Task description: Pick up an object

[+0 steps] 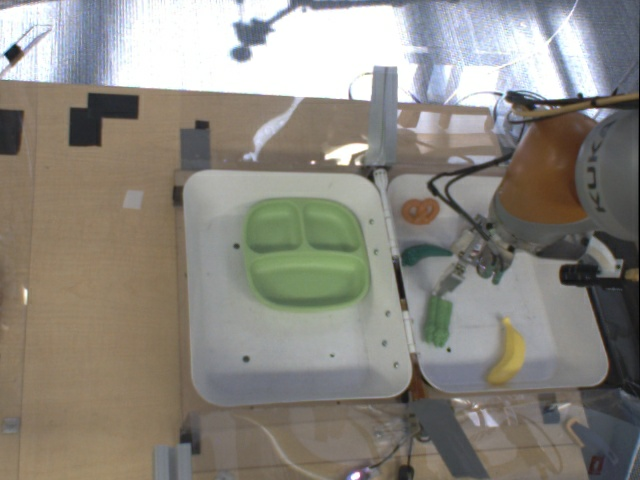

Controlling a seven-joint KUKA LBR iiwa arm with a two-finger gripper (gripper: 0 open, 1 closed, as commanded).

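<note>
The gripper (452, 276) hangs in the right bin (570, 368); whether it is spread or closed cannot be told. Just below its tip lies a green corn-like toy (438, 321), a banana (508, 352) farther off, a pretzel (421, 210) above it, and a dark green pod (425, 254) beside it.

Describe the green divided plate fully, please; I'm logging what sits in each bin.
The green divided plate is a pale green, rounded-rectangle dish, seemingly plastic with a matte look. It has three compartments: two smaller ones along the far side and one wide one along the near side, parted by raised ridges. It lies flat, right side up, near the middle of the left bin, touching only the bin's white floor. Nothing lies in its compartments, and it sits well apart from the pincer.
</note>
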